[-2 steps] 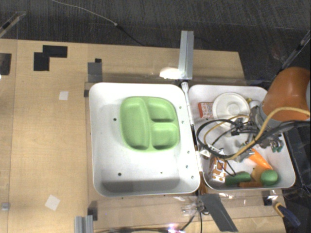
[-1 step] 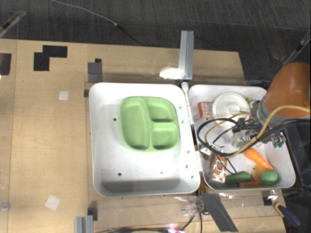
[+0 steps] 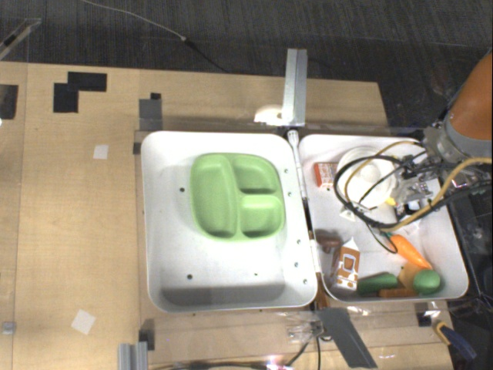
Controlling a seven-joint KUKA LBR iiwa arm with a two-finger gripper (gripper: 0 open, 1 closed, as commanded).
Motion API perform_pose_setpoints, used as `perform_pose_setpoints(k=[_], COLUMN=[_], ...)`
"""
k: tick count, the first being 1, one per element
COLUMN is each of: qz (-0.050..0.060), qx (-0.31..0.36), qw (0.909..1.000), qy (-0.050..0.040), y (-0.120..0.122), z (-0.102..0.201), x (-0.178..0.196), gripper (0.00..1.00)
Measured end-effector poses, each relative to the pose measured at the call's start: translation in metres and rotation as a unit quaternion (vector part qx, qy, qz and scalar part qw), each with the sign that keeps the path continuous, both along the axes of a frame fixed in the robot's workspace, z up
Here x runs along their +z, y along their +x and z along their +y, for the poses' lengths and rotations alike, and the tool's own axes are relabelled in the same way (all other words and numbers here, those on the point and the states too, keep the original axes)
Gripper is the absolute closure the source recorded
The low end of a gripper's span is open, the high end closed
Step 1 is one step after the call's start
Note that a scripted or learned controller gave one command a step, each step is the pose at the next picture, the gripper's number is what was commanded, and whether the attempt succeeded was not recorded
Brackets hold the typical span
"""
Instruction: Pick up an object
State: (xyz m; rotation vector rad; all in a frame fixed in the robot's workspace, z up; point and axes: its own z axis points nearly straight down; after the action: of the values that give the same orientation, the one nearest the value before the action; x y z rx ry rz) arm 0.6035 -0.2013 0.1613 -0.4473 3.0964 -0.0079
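Overhead, arm (image 3: 462,122) crowds right bin (image 3: 454,284) far edge; finger state unclear.

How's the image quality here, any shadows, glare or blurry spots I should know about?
In the camera view, light is soft and even; the left bin has a grey shadow along its near inner wall. The green divided tray looks smooth and slightly soft, with no hard glare. The arm at the right edge is blurred, and the cables under it clutter the right bin, so the claw is hard to make out.
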Motion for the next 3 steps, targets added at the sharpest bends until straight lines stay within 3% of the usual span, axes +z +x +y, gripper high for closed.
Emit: perform_pose_setpoints(k=[1, 2, 3], qz=[0.001, 0.0, 0.001], qx=[0.0, 0.012, 0.046], qw=[1.0, 0.9999, 0.999], qy=[0.0006, -0.0003, -0.0012], y=[0.0, -0.045, 0.028], z=[0.001, -0.004, 0.005], x=[-0.001, -0.064, -0.073], gripper=[0.0, 0.0, 0.0])
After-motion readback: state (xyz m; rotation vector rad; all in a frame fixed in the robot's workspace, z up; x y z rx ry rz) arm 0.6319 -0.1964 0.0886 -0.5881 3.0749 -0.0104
